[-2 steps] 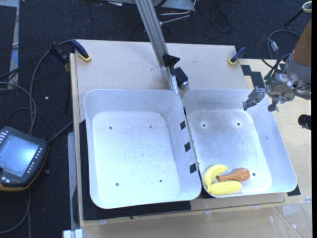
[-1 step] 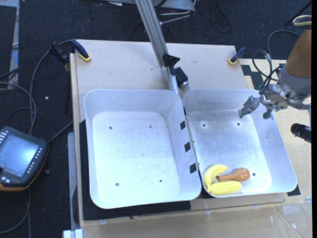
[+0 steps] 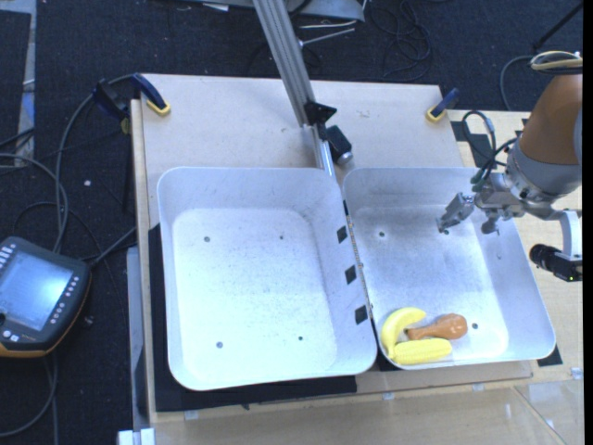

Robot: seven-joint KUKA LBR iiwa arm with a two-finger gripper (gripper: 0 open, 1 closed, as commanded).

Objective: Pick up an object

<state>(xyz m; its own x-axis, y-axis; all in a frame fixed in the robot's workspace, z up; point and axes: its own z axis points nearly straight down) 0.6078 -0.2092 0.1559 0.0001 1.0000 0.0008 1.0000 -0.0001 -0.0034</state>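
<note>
Robotics lab: teach pendant (image 3: 37,295), clamped bench (image 3: 241,123) (loose cables (image 3: 56,170) on dark carpet).

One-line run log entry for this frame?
stage: approach | claw: over right bin, far half, holding nothing | targets: banana, orange toy, yellow block at near edge | left bin

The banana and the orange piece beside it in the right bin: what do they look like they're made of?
The banana looks like moulded plastic: uniform bright yellow, smooth, faintly glossy, though rubber or foam can't be ruled out. The orange piece, with a bulb-and-neck shape, looks similar: smooth and even in colour, probably a plastic toy. Both lie in the right bin, which looks like matte white plastic with dark scuffs.
</note>
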